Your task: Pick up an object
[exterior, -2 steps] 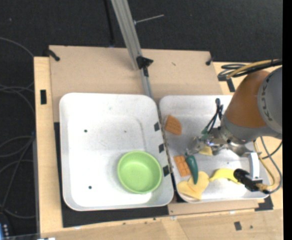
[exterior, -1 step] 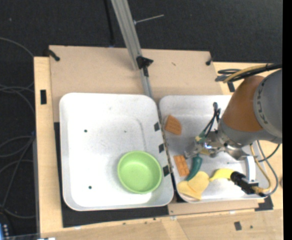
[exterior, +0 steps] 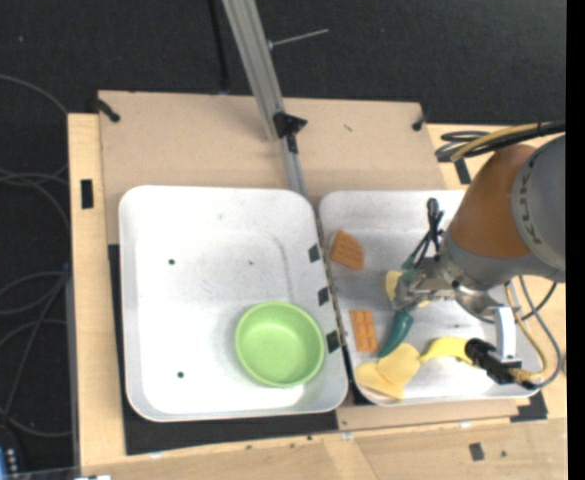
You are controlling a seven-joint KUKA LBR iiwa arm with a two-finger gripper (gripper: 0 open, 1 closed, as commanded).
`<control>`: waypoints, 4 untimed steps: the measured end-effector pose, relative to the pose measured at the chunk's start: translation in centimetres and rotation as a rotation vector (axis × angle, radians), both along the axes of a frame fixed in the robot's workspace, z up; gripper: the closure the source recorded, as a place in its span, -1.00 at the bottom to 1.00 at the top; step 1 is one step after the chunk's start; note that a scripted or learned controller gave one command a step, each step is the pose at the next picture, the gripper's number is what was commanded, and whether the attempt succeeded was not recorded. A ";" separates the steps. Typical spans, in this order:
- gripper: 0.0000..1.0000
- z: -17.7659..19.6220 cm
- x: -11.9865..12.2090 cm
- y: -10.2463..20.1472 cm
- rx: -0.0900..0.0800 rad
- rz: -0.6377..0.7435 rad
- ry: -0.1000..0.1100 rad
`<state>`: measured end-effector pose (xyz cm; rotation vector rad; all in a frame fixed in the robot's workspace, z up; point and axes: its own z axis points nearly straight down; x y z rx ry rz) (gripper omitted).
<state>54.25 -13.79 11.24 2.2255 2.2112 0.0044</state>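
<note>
The right bin [exterior: 372, 213] holds several small things. An orange waffle-like piece [exterior: 347, 251] lies near its left wall, and a second orange piece [exterior: 364, 330] lies lower down. A teal object [exterior: 402, 326] slants between that piece and a yellow banana-shaped thing [exterior: 447, 348]. A pale yellow wedge [exterior: 392, 373] rests at the front edge. My gripper [exterior: 408, 290] hangs low in the middle of this bin, right over a small pale yellow item [exterior: 393, 282] and just above the teal object's upper end.
In the left bin [exterior: 192, 228], a green bowl [exterior: 279, 343] sits at the front right corner. A metal pole [exterior: 257, 68] slants up from the seam between the bins. My arm covers the right bin's right side.
</note>
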 end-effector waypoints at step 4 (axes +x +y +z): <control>1.00 11.8 2.2 5.4 0.002 0.013 0.004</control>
